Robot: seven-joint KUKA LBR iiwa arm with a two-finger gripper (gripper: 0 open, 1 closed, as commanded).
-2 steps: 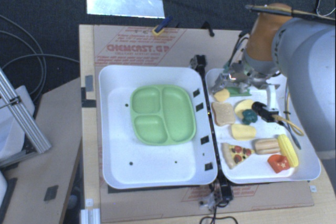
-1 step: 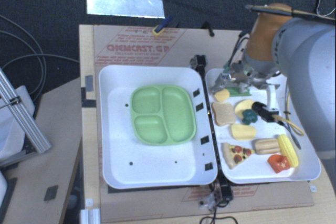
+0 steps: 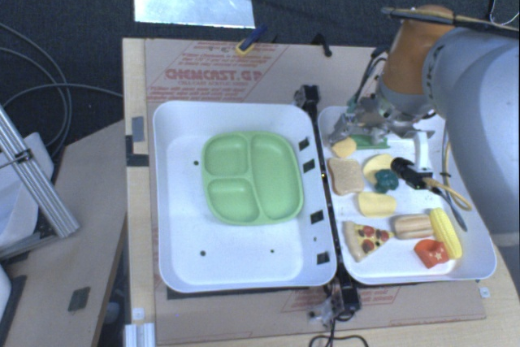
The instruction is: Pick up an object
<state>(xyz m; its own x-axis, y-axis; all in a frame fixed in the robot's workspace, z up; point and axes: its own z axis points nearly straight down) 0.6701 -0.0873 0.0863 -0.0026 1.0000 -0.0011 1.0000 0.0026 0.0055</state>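
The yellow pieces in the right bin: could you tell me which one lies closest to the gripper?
The small yellow piece at the bin's far left corner, just under the gripper. The corn cob and the other yellow pieces lie nearer the camera.

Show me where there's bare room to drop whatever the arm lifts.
The left bin has bare floor around the green divided plate, widest along its near and left walls. The right bin is crowded: bread slice, pizza slice, corn and more, with the claw above.
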